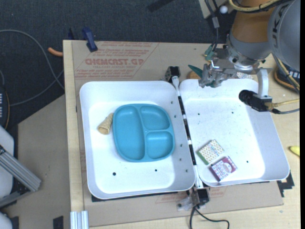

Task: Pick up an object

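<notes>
Blue plastic, smooth and moulded into three compartments, forms the divided plate (143, 138) lying flat in the middle of the left bin (93, 104). Touching or just beside its left rim lies a small tan cone-shaped item (106, 123) with a ridged surface; what it is made of cannot be determined. In the right bin (267, 128), near the front left corner, lie two small flat packets: one pale with a fine green dotted pattern (210, 151), and just in front of it a dark maroon one (222, 168) with a light panel. Any printing on either packet is too small to read. Fine dark specks are scattered over the right bin's floor.

Both bins are shallow, white, with rounded corners, and sit side by side with their rims touching. They rest on a tan board surface (119, 61) bearing red printed lettering, partly legible as "CHEMCAST GP"; the smaller lines are unreadable.

The tool (209, 78) hangs over the back left corner of the right bin, well apart from every item. Its metal parts are small and cluttered, and I cannot tell how far it is open; nothing is seen in it. The arm (259, 23) above it is cut off by the top and right edges. A black cylindrical fitting (252, 100) sits over the right bin's back portion.
</notes>
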Action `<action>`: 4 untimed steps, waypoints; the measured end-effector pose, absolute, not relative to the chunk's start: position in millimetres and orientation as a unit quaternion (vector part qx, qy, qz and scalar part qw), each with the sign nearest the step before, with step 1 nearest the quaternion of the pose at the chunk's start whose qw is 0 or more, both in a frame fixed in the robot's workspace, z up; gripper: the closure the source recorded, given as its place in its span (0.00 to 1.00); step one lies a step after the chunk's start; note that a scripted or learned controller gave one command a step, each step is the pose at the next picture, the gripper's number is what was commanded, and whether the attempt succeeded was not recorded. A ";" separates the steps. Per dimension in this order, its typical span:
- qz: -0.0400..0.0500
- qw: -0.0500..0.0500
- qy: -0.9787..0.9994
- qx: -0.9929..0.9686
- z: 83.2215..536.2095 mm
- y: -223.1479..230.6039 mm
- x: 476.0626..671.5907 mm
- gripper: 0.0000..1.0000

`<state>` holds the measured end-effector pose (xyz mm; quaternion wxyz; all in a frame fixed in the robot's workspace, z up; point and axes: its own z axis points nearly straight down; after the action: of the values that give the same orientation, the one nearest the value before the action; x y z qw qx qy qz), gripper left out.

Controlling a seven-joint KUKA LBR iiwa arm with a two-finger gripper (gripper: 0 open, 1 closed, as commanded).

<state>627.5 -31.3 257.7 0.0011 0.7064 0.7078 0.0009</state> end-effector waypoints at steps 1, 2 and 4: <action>-0.001 -0.001 0.707 0.707 240.5 -24.1 627.9 1.00; 0.000 0.001 0.707 0.707 225.2 -32.7 643.0 1.00; -0.001 -0.001 0.708 0.707 222.2 -19.5 593.4 1.00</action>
<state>593.4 -19.5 222.2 -0.0012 0.7067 0.7075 -0.0005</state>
